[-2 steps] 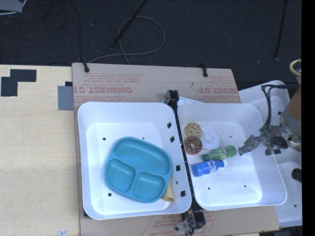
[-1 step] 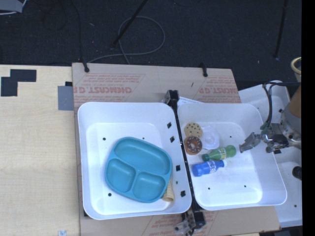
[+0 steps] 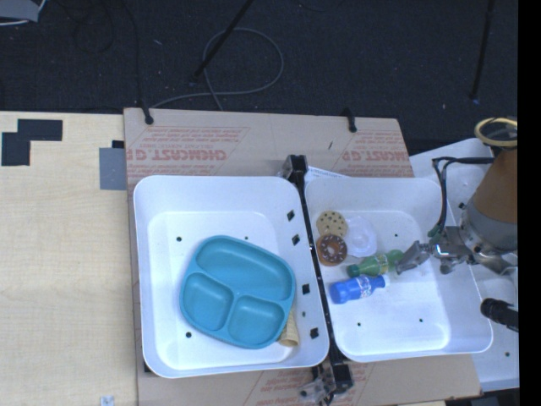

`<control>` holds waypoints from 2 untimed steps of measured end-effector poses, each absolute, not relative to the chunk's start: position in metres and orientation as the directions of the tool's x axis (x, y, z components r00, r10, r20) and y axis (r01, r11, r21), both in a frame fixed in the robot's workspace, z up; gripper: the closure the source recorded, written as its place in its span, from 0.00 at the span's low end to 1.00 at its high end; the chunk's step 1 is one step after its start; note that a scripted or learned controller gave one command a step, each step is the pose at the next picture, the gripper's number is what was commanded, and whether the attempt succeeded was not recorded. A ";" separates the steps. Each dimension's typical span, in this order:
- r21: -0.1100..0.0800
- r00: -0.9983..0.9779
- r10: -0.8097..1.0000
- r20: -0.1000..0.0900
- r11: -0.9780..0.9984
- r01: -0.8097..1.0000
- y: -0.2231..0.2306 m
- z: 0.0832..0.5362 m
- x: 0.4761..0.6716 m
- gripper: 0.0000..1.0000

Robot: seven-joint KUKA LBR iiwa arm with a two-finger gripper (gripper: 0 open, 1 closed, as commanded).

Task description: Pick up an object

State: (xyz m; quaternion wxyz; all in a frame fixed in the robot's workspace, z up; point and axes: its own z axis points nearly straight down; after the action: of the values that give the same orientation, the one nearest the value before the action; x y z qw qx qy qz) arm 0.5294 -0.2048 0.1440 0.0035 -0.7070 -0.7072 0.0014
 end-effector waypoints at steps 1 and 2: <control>-0.007 0.000 1.000 0.003 0.000 1.000 -0.203 0.090 0.528 0.00; -0.005 0.003 1.000 0.002 -0.003 1.000 -0.205 0.103 0.529 1.00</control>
State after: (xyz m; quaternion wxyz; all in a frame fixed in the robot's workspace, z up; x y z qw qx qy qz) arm 0.5289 -0.2048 0.1033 0.0024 -0.7081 -0.7061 0.0009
